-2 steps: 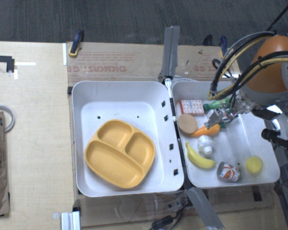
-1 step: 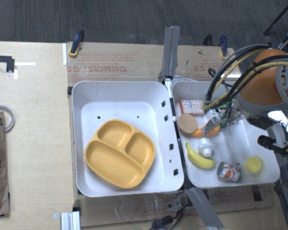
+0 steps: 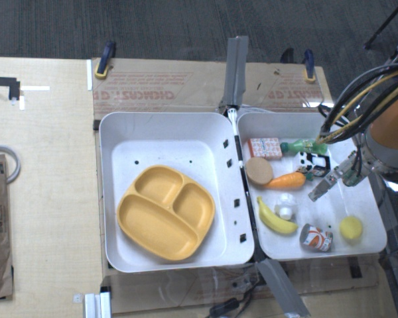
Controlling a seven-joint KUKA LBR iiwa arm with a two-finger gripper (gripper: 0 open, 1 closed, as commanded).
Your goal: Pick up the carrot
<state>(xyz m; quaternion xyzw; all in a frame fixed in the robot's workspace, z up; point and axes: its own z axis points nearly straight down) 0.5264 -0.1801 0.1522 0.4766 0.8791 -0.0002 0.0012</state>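
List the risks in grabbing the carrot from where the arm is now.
1. The carrot lies close between the tan round disc and the black-and-white thing. The gripper, just to its right, may knock or catch either one.
2. The carrot tapers, so a grasp off its middle could slip.
3. The banana lies just below the carrot, leaving little room on that side.

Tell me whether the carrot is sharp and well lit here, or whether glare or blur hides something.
Camera view: the light is soft and even, with only faint shadows; the carrot is sharp, its edges clear against the bright white right bin, which is not washed out; the gripper beside it looks slightly smeared, so its detail is hard to read.
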